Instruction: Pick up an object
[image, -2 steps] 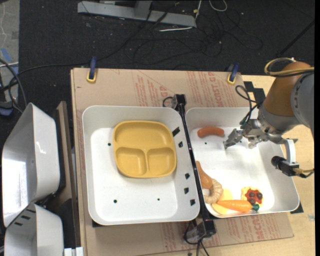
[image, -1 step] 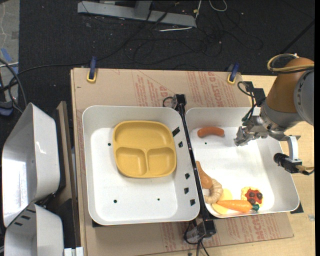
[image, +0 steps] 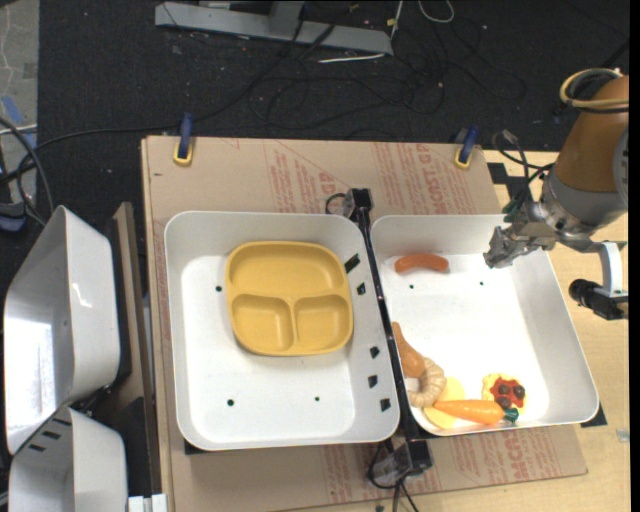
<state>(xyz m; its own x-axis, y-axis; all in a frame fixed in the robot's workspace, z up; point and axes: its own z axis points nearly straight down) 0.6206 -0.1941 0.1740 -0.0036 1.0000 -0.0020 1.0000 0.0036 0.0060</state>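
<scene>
The grey arm with its orange band comes in from the right, and its two-finger gripper (image: 503, 249) hangs over the upper right corner of the right-hand shallow white bin (image: 545, 300); nothing sits between the tips, and I cannot tell from here whether it is spread or closed. Well apart to its left, near the bin's top edge, lies a small orange-red sausage (image: 421, 264). Down in the lower left corner of that bin, a pale curled shrimp (image: 428, 383), an orange carrot (image: 468, 410) and a yellow piece with red and green spots (image: 505, 391) crowd together. In the left-hand white bin (image: 195, 330) rests a yellow plastic divided plate (image: 290, 297)
</scene>
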